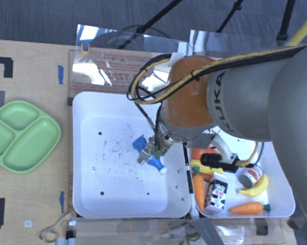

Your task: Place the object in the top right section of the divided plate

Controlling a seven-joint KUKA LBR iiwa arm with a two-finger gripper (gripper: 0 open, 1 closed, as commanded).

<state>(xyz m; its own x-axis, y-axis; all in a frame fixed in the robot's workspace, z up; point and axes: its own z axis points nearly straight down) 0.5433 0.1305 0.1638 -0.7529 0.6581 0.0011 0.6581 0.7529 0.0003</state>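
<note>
Currently the step in hand reads as the pick: the gripper [150, 154] is down inside the left bin [92, 110], at a blue object [140, 144] that lies near that bin's right wall. The object appears as two blue patches, one on either side of the grey finger assembly, with a paler end toward the bin's right wall. What kind of item it is cannot be told; it looks like a small plastic toy or tool. Whether the gripper is released or clenched on the blue object cannot be told from this view, because the wrist and the orange band [188, 98] of the arm cover most of the contact zone.

The green divided plate [20, 135] rests on the bench, well apart from the left bin, on the side away from the arm. It has three sections, all bare. The target section is the one at the plate's upper edge nearest the left bin.

The right bin [286, 202], just beside the left bin, holds two carrots [247, 207], a banana [257, 187], a small carton [217, 196] and other toy food.

Judged next move: confirm a secure hold, lift clear of the left bin's wall, then travel across the whole left bin toward the plate. Risk: a loose hold drops the object short of the plate
</note>
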